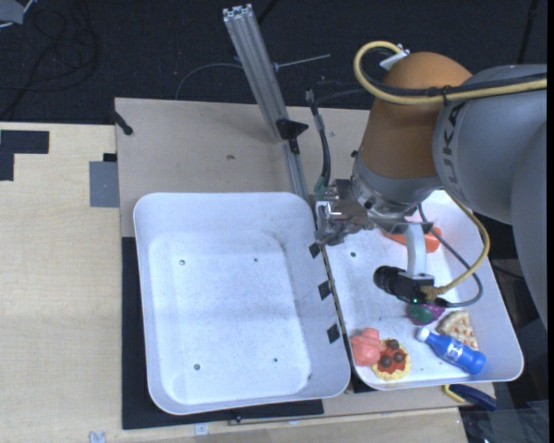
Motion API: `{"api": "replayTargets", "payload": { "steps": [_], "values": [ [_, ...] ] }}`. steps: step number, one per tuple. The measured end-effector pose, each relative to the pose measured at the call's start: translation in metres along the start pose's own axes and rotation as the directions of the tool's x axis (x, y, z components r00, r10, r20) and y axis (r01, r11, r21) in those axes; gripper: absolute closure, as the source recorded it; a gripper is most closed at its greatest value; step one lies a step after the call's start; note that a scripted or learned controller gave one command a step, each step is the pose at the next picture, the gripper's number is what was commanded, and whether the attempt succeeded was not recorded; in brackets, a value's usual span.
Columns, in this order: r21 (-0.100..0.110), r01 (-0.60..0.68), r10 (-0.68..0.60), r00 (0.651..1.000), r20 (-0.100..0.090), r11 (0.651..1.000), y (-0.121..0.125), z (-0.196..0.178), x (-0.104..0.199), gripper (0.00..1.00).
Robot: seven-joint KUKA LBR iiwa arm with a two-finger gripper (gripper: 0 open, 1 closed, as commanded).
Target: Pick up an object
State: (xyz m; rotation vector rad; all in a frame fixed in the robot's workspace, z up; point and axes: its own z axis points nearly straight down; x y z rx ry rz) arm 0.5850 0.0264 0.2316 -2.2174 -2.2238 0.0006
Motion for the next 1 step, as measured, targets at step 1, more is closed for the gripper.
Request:
{"api": "replayTargets", "payload": {
  "steps": [1],
  "values": [
    [0.000,0.000,0.000,1.000,0.000,1.000,-0.0109,-0.0006,0.0551,1.00]
  ]
}}
